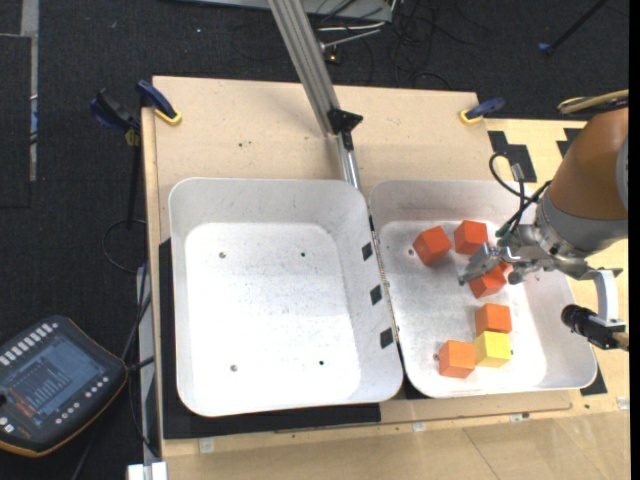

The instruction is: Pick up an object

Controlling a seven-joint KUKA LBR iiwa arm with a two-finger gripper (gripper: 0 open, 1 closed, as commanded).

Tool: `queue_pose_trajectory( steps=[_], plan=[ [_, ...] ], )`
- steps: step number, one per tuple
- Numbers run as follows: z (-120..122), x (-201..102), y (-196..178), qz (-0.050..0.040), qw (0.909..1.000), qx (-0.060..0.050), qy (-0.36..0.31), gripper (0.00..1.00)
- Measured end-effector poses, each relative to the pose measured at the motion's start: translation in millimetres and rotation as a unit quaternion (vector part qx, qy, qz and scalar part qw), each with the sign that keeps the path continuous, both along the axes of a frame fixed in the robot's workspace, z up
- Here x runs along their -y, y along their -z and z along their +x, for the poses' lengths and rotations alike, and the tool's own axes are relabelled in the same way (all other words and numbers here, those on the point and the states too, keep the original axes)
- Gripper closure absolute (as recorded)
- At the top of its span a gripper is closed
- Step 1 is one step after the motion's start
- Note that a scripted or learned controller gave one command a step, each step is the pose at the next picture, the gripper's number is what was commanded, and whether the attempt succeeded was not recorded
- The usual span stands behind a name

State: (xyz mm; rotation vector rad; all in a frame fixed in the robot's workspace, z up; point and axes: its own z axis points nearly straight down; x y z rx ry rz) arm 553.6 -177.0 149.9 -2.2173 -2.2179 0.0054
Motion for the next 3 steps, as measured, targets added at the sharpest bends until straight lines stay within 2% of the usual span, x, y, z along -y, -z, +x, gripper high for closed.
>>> queue_pose_trajectory(
  steps=[1, 2, 3],
  plan=[
    [1.4, 1.3, 31.9, -0.0022, 1.0000, 0.006, 0.000, 0.00],
    [1.2, 0.5, 24.4, -0.0016, 1.0000, 0.005, 0.000, 1.00],
    [0.1, 11.0, -29.4, -0.0021, 1.0000, 0.006, 0.000, 1.00]
  ],
)
